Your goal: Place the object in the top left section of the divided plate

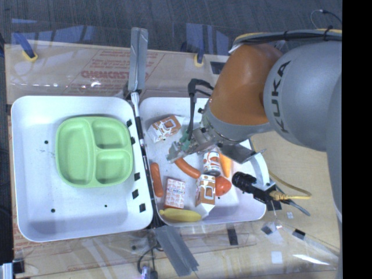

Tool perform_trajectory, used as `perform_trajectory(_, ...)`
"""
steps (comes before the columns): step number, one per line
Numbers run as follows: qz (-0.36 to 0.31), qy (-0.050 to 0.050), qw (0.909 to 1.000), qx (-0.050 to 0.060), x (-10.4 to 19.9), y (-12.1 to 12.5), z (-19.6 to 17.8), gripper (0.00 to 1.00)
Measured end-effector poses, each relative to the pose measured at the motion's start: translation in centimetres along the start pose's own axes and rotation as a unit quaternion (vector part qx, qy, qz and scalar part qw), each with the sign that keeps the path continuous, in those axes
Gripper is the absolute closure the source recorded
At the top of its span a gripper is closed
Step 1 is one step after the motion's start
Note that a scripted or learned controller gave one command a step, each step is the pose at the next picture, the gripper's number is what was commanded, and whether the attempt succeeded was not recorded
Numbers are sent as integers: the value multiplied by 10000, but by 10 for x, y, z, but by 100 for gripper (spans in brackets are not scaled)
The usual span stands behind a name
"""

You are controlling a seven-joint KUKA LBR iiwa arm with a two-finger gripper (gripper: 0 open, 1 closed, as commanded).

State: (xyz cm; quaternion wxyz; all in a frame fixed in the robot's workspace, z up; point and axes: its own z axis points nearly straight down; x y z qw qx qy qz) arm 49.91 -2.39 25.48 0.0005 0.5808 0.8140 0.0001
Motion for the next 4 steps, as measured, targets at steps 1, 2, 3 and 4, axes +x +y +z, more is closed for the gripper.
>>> perform_trajectory(1,-216,6,9998,24,16,82,44,100)
perform_trajectory(2,-1194,11,9928,21,40,73,63,100)
perform_trajectory(3,-507,2,9987,12,32,154,63,100)
perform_trajectory(4,-511,3,9987,11,32,154,63,0)
